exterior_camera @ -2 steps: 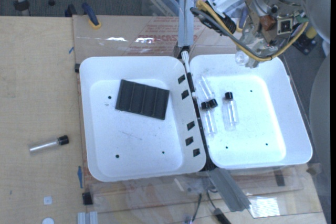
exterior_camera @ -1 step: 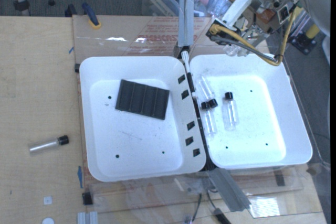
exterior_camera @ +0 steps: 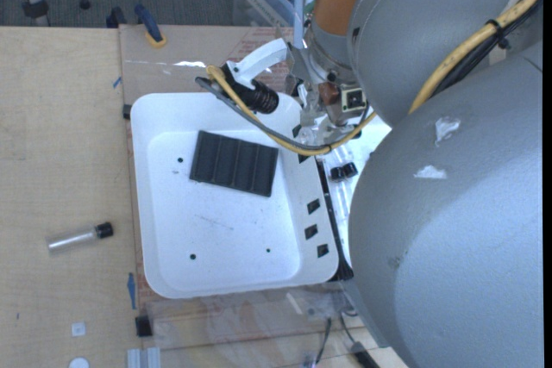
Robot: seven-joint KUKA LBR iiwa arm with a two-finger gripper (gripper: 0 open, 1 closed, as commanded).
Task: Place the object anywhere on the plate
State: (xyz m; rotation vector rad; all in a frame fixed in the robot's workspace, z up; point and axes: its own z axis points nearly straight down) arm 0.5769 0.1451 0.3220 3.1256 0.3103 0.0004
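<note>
The dark ribbed slab (exterior_camera: pixel 234 163) lies in the white bin's (exterior_camera: pixel 172 267) far half, long axis crosswise, just left of the hand (exterior_camera: pixel 315 129), whose finger state I cannot tell.

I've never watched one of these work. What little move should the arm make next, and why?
Probably pull back to the right. The arm hangs over the white bin and covers its right side, while the dark ridged plate lies flat in plain view with nothing on it.

You see a white bin (exterior_camera: pixel 164 271) holding a black ribbed slab (exterior_camera: pixel 234 163). The arm (exterior_camera: pixel 448 185) is grey, orange-banded at twelve o'clock, with yellow cables (exterior_camera: pixel 470 47). The bench (exterior_camera: pixel 52 142) is pale wood.
</note>
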